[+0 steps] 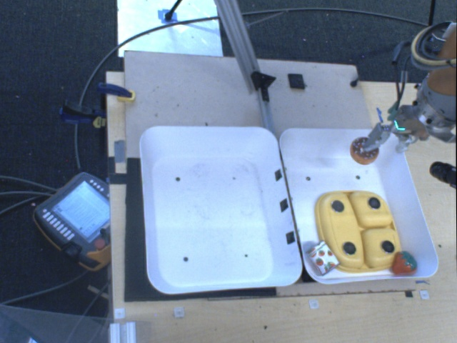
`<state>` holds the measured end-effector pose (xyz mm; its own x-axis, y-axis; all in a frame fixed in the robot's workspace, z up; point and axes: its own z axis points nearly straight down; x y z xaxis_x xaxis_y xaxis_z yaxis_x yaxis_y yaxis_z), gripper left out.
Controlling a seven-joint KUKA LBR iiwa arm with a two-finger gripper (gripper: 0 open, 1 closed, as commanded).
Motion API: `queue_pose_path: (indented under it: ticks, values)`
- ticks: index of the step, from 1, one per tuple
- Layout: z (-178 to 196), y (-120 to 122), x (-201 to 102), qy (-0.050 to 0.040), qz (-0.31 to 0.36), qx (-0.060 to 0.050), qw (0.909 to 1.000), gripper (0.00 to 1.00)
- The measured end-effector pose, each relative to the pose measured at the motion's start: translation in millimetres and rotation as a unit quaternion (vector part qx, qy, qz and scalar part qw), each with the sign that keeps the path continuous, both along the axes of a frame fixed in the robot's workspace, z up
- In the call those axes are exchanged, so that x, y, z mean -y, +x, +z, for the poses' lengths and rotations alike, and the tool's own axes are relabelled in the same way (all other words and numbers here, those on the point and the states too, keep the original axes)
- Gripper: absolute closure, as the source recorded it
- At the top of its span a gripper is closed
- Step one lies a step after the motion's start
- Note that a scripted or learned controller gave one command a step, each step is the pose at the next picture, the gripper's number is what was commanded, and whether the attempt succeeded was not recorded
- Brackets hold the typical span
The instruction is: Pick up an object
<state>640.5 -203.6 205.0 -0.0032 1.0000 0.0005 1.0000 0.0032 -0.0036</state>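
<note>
A small round orange-brown object [364, 151] lies near the far edge of the right bin [418, 213], toward its right corner. The tool [376, 136] sits right over it, touching or nearly so; whether it is spread or pinching cannot be told. A yellow tray [357, 231], a patterned cube [323, 257] and a red toy [404, 263] lie along the near edge.

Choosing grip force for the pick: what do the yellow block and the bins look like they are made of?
The yellow block looks like moulded plastic: smooth, slightly glossy, rounded lobes with dark holes. The right bin and left bin look like thin, matte white plastic with rounded, formed rims. Hardness cannot be judged from this view.
</note>
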Motion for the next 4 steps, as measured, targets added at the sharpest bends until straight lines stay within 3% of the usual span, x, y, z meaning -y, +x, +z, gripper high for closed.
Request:
queue_pose_path:
  ticks: [1,3,4]
  values:
    - [3.3,1.6,-0.1,-0.0007,0.001,0.003,1.0000,0.00]
    - [-89.1,17.4,-0.5,-0.0010,0.002,0.002,1.0000,0.00]
    - [-116.6,20.2,0.5,-0.0015,0.001,0.006,1.0000,0.00]
